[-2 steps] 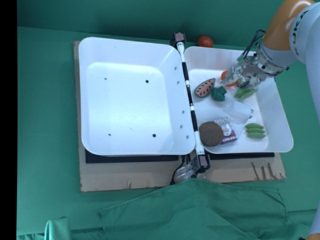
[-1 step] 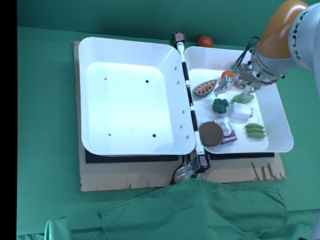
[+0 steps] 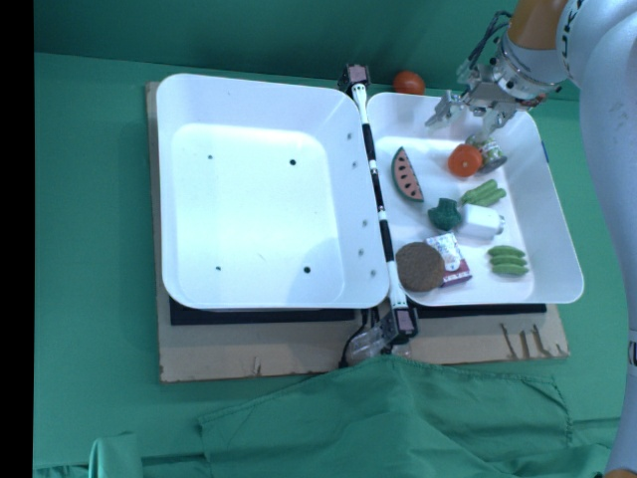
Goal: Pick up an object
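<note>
The grey arm with the orange band comes in from the upper right, and its metal pincer (image 3: 470,108) hangs over the far part of the right shallow white plastic bin (image 3: 557,257). Its fingers are spread apart and nothing is between them.

Just below the pincer, inside this bin, lies a round orange-red toy tomato (image 3: 464,160), beside a small green and silver object that I cannot identify. To the left of the tomato is a red watermelon slice with dark seeds (image 3: 403,174). Nearer the front lie a dark green broccoli piece (image 3: 444,213), a white cylinder (image 3: 480,223), two green pea pods (image 3: 507,260), a brown round disc (image 3: 419,266) and a small red and white packet (image 3: 453,258).

A second red ball (image 3: 408,83) rests on the green worktop (image 3: 90,217) behind the bin.
</note>
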You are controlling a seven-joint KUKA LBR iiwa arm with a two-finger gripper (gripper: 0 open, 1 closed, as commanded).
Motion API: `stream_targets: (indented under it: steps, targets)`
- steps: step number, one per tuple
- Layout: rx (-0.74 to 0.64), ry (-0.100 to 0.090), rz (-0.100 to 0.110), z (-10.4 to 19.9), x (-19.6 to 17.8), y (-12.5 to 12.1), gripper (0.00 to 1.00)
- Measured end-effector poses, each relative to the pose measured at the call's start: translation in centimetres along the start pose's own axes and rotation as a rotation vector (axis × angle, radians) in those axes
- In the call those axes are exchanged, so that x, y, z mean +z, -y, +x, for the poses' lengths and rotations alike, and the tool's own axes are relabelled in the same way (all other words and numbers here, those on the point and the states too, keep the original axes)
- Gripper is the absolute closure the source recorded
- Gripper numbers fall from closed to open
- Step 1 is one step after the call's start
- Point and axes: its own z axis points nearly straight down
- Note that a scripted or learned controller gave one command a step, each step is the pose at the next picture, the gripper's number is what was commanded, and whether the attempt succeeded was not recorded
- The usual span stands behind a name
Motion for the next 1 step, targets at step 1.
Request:
stream_targets:
  steps: [1]
  targets:
    - [0.003, 0.000, 0.002, 0.83, 3.43, 4.27, 0.00]
